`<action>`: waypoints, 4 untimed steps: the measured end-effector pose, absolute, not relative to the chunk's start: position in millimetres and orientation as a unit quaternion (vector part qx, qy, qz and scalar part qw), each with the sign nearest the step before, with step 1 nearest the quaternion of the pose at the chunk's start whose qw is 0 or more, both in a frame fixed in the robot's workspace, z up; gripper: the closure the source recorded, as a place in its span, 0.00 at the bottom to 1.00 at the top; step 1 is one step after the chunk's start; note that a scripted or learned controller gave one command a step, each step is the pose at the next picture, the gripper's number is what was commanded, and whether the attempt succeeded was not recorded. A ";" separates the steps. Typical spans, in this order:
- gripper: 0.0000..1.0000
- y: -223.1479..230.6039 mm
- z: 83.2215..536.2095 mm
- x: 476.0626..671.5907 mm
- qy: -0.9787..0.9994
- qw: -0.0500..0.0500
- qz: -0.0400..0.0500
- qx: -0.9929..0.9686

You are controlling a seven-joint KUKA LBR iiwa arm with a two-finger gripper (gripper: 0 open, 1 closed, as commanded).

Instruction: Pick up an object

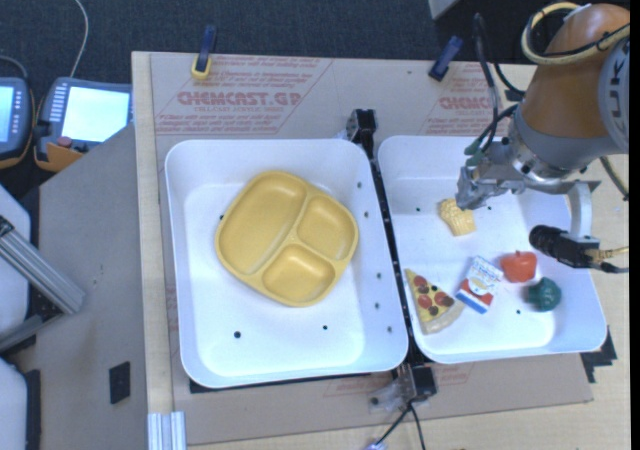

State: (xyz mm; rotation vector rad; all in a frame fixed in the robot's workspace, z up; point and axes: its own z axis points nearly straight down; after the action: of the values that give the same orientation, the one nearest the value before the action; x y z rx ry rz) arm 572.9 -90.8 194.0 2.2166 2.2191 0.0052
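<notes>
Two shallow white bins sit side by side: the left bin (pixel 190 238) holds one yellow three-compartment plastic plate (pixel 287 236) with bare floor all round. The right bin (pixel 420 163) holds five small items. The gripper (pixel 470 190) hangs just above the pale yellow cheese-like wedge (pixel 457 217), whose long axis runs near-to-far; I cannot tell its grip. Nearer lie a pizza slice toy (pixel 432 299) pointing far-left, a small carton (pixel 481 285), an orange-red piece (pixel 519 265) and a green ball (pixel 543 294).

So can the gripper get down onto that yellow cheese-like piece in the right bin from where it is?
Probably yes. The gripper hangs just above the yellow piece, which lies alone on bare floor of the right bin, apart from the pizza slice.
</notes>
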 end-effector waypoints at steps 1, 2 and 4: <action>1.00 -92.4 250.4 564.6 0.707 0.003 0.002 0.707; 1.00 -92.4 262.0 565.3 0.707 0.002 0.001 0.707; 1.00 7.6 251.3 528.0 0.709 -0.002 0.000 0.705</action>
State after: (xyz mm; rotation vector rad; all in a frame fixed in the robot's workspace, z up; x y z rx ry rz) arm 528.0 7.6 251.3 2.2189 2.2296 -0.0012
